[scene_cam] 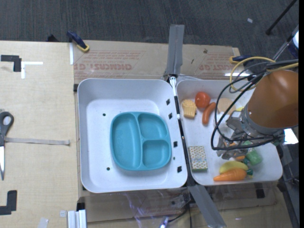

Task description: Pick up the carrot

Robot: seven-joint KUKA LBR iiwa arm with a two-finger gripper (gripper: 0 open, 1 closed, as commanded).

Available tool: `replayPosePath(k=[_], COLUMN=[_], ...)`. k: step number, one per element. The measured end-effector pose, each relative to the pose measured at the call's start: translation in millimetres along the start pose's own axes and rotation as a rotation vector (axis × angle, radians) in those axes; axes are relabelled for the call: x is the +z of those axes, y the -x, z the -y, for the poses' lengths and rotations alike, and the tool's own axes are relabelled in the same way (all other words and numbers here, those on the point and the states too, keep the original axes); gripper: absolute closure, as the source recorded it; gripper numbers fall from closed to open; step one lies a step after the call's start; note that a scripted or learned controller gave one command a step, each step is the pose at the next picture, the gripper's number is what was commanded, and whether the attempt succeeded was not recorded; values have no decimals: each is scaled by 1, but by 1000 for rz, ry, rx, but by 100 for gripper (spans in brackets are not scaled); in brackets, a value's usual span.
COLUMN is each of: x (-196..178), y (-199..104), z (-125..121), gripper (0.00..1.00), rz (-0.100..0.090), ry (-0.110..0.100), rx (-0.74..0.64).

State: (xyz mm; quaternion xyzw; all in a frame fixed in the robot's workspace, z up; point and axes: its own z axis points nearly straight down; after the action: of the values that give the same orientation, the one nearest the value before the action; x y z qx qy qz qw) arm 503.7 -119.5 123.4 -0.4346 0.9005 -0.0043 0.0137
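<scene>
The carrot [231,175] is seen lying flat on the floor of the right bin [266,175], close to its near wall, with the thick orange end toward the right, where a bit of green top is attached. A yellow item [233,166] is found just behind it, touching or nearly touching it, and a green item [253,157] is seen beside that, toward the right. A speckled green-and-tan block [197,157] is set on the same floor near the left wall, well left of the carrot.

The gripper [236,142] is held low over the middle of the right bin, behind the carrot and apart from it. It is wrapped in black cables and partly covered by the orange band [277,99] of the arm, so whether the jaws are open or closed cannot be told. Nothing is seen to be held between them.

Farther back in the right bin, an orange-red sausage-shaped piece [207,113] is laid at a slant, a red tomato [202,99] is placed behind it, and a yellow corn piece [189,109] is set to the left near the dividing wall. A pale tan item [224,104] is partly hidden behind the cables.

In the left bin [90,127], a teal tray [141,140] with 3 compartments is laid at the centre.

On the bench to the left, scissors [4,127] are seen at the frame edge. Behind the 2 bins, a sheet of cardboard [118,61] is laid flat.
</scene>
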Motion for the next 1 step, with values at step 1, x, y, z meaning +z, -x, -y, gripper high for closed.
replayPosePath(k=[1], x=[0], y=[0], z=[0], gripper=[0], rz=[0], ry=[0], rx=[0])
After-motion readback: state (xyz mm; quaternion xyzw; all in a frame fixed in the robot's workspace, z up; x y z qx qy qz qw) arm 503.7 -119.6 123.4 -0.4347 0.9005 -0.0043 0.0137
